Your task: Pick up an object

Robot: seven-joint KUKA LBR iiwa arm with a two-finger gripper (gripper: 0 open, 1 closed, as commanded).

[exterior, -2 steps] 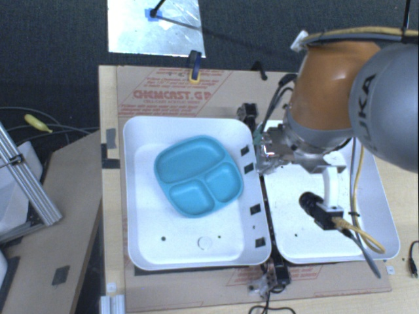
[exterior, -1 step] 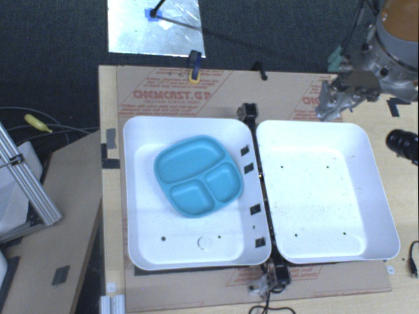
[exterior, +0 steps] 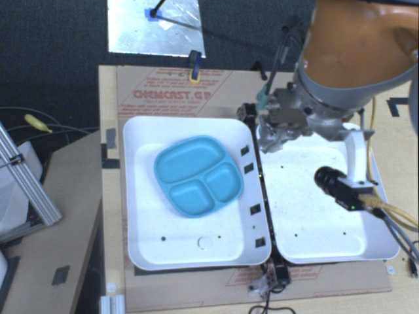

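Orange-banded grey arm point(exterior: 357, 41) noted closest to lens, entering from right, bulking over upper part of right bin point(exterior: 327, 241); gripper point(exterior: 272, 136) seen low at that bin's upper-left corner, just beside divide between bins; jaw state cannot be told, fingertips lost in dark clutter. Blue divided plate point(exterior: 198, 175) found lying flat in left bin point(exterior: 141, 241), roughly central, three compartments up, well apart from gripper; nothing seen held. Black cylindrical fitting point(exterior: 335, 185) recorded over right bin, on white bracket.
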